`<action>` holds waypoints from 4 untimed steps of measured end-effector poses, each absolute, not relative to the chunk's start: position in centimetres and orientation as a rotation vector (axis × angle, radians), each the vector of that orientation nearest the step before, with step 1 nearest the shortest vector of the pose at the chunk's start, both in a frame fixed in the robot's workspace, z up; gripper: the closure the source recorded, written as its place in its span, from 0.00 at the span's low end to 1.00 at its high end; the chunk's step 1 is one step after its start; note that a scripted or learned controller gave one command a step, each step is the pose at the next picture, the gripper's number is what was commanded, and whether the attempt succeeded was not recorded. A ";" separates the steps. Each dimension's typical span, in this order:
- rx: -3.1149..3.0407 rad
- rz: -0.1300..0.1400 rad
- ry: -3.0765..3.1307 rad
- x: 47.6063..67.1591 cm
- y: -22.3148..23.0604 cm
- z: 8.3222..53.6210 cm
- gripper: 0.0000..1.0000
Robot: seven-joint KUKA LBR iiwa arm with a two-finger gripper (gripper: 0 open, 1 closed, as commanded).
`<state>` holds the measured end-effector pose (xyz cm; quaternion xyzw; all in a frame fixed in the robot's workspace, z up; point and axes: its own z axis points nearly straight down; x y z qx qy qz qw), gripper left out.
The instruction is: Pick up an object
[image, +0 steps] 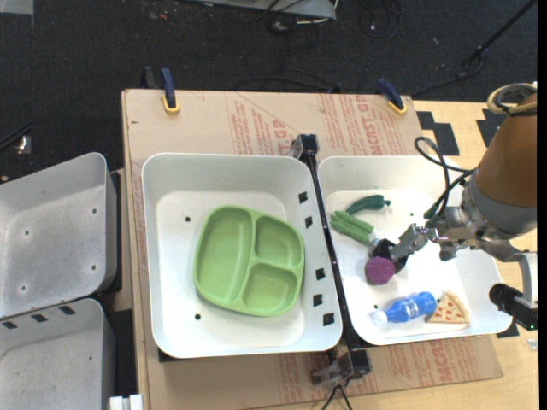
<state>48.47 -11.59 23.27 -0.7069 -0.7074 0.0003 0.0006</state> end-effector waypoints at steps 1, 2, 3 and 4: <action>-2.221 0.004 -2.216 47.9 -11.8 18.8 0.00; -2.220 0.003 -2.217 48.3 -10.9 13.8 0.00; -2.221 0.003 -2.217 48.2 -10.8 8.9 0.00; -2.224 0.000 -2.217 48.3 -10.8 10.2 1.00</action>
